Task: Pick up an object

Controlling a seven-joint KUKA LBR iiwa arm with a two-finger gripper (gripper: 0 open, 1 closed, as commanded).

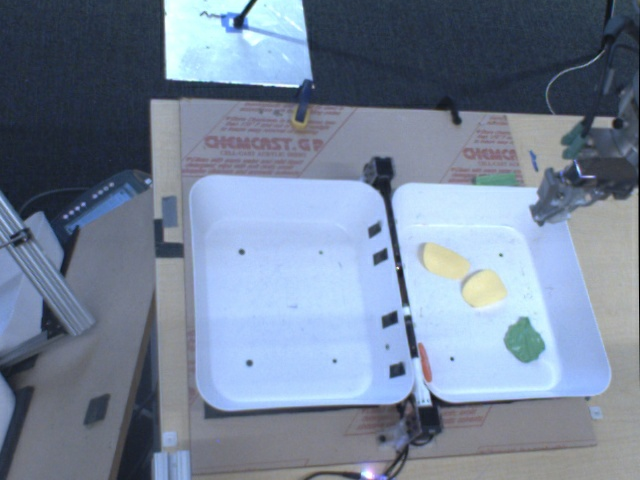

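In the right bin (560,268) lie two yellow pieces, one (444,261) toward the middle and a second (484,289) just right of and below it. A green crumpled object (524,340) rests near the bin's lower right corner. My gripper (552,206) hangs over the bin's upper right corner, well apart from all three objects. Nothing shows between its fingers.
The left bin (210,268) adjoins the right one along a black hinged divider (395,288). A small orange item (425,362) lies at the divider's lower end. A green patch (497,179) sits on the cardboard behind the right bin. A yellow clip (300,118) stands at the back.
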